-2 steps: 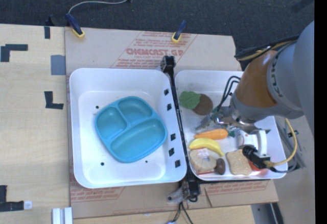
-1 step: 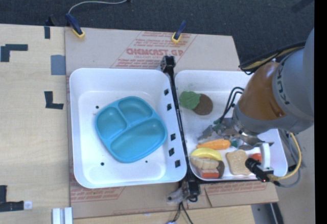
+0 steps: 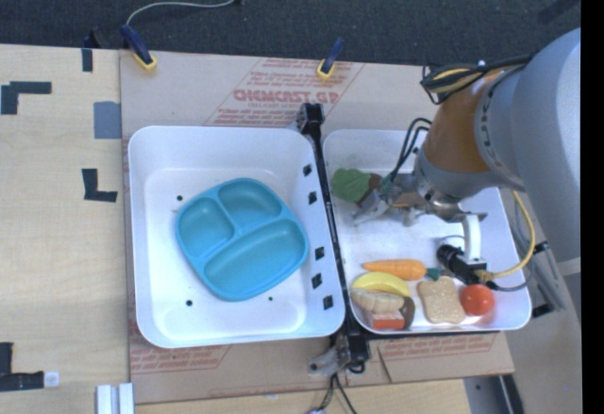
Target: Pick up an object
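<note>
Nearest the camera, the arm [image 3: 491, 134] hangs over the right bin [image 3: 510, 320], its jaws, open or closed I cannot tell, beside the green piece [image 3: 350, 184] at ten o'clock, so I judge the reach underway, needing a descent next.

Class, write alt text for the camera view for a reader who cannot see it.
A grey arm's gripper reaches into the right bin by a green toy; a carrot, banana and tomato lie nearer. The left bin holds a blue divided plate.
</note>
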